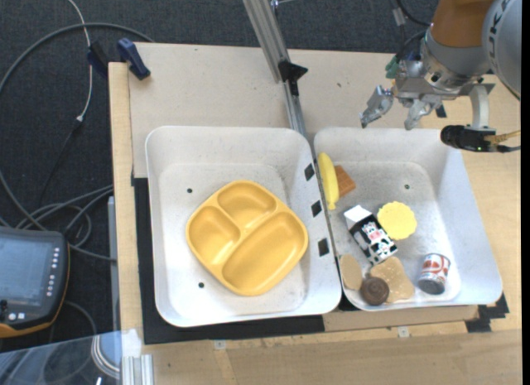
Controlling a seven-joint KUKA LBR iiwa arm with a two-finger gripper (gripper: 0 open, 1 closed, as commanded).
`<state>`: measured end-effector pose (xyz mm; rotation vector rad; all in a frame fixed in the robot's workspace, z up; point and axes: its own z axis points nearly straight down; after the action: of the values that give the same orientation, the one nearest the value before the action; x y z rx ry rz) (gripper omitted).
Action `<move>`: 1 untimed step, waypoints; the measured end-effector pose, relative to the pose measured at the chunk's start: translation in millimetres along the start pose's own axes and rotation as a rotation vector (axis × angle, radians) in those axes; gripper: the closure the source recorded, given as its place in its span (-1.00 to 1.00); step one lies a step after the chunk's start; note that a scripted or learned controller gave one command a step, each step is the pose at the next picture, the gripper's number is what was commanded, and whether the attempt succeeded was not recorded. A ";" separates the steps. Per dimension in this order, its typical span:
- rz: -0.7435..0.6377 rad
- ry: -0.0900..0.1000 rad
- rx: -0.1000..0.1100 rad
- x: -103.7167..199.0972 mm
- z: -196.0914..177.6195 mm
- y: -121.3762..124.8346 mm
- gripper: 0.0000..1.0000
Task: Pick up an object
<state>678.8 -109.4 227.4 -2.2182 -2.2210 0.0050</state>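
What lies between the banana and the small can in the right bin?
In the camera view, between the banana and the can lie a black-and-white carton and a round yellow scalloped piece.

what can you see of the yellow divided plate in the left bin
The yellow divided plate looks like smooth moulded plastic, roughly square with rounded corners and a raised rim. Ridges split it into three compartments: two smaller ones toward the upper left and one long one along the lower right. It lies flat and right side up, turned diagonally, on the floor of the left bin, near the middle. It holds nothing, and nothing else touches it.
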 end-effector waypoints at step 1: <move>0.008 0.000 0.007 -53.1 75.2 -39.3 -1.00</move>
<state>639.3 -162.6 152.4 -2.2234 -2.2087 0.0122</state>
